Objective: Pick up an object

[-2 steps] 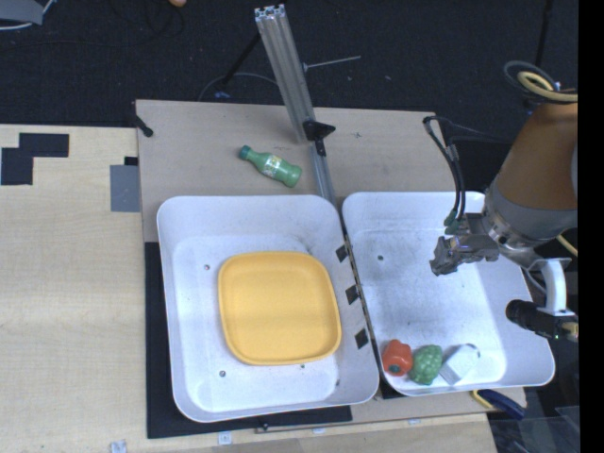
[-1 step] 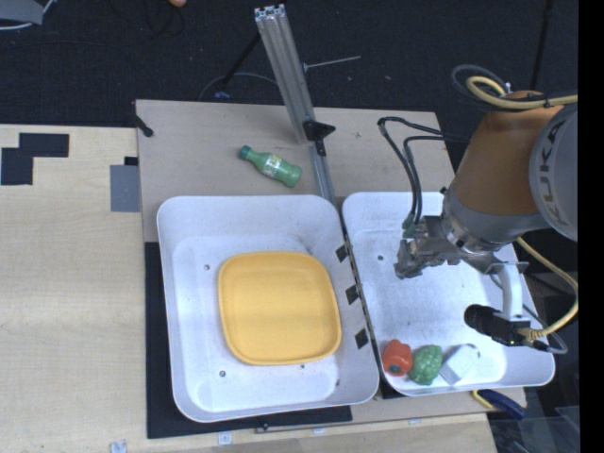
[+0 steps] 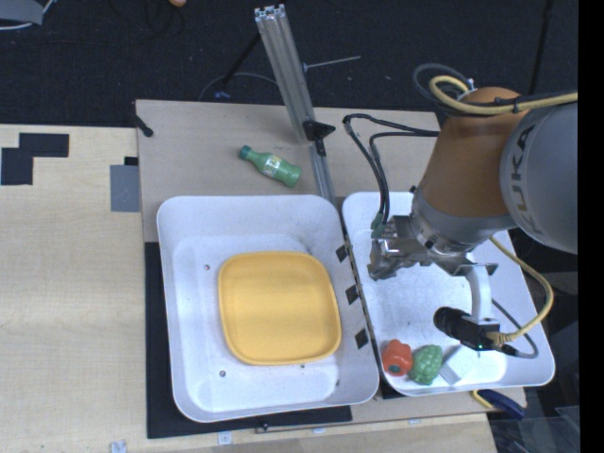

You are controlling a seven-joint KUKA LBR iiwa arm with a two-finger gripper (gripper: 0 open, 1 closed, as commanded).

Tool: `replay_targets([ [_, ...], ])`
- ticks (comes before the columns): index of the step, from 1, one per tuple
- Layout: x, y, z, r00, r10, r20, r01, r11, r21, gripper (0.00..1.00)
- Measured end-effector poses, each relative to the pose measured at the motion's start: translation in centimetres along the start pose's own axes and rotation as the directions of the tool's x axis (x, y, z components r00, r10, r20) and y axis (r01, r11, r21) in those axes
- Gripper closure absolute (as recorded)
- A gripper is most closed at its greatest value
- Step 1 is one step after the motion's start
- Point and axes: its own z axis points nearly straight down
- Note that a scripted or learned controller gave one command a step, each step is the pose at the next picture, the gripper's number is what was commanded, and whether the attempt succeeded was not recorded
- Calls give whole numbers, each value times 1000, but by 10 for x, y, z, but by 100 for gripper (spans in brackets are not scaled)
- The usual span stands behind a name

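Observation:
A yellow square plate (image 3: 279, 306) lies flat in the left bin (image 3: 184, 225). In the right bin (image 3: 528, 366), near its front left corner, sit a small red-orange pepper (image 3: 397, 357) and a green bumpy toy (image 3: 426, 363) side by side, with a pale grey piece (image 3: 447, 370) just right of them. My gripper (image 3: 389, 260) hangs over the upper left part of the right bin, close to the wall between the bins, well behind the pepper. The large grey and orange arm covers the bin's back.
A green bottle (image 3: 270, 165) lies on the bench behind the left bin. A slanted aluminium bar (image 3: 292, 72) rises behind the bins. A black connector with a yellow cable (image 3: 466, 327) hangs over the right bin's middle. Black clips sit along the divider.

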Motion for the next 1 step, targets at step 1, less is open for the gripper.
replay_targets([
  [1,59,-11,9,1000,-1,0,1,1000,2,100],
])
